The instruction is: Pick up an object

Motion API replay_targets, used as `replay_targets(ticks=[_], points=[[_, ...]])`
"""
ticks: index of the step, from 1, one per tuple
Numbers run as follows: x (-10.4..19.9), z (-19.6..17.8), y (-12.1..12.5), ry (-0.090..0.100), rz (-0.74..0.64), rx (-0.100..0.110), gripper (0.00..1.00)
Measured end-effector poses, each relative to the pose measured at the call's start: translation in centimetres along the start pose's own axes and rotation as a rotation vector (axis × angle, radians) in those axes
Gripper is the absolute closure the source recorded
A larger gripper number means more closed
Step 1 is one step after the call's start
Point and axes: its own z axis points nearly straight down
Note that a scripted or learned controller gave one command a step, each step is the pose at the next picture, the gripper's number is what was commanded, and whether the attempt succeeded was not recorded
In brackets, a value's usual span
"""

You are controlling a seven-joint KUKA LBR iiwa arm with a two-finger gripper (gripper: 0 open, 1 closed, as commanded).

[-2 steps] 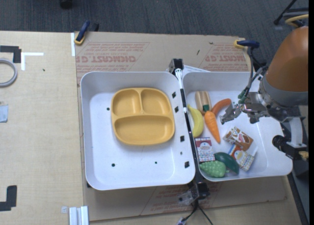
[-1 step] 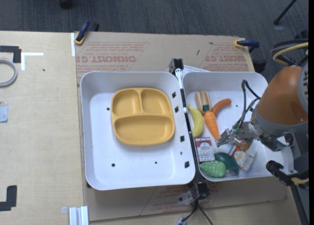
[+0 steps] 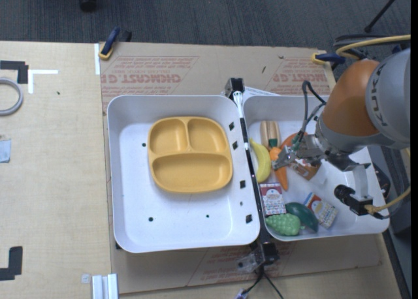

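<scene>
Gripper state: I cannot tell; it sits low in my right bin over the carrot, beside the banana. Cardboard print reads reversed; my arm shows "KU". Yellow divided plate occupies left bin.

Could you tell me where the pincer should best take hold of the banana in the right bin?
Probably across the banana's middle, from straight above: it lies flat and lengthwise beside the bin's left wall, so the fingers would best close across its narrow width.
</scene>
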Motion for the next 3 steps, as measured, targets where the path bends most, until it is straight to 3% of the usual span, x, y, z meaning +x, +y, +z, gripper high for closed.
replay_targets(ticks=[1, 2, 3], points=[[-0.3, -1.4, 0.3, -0.006, 0.003, -0.010, 1.00], [-0.3, -1.4, 0.3, -0.005, 0.002, -0.009, 0.00], [0.0, 0.0, 1.9, -0.001, -0.056, 0.002, 0.00]])
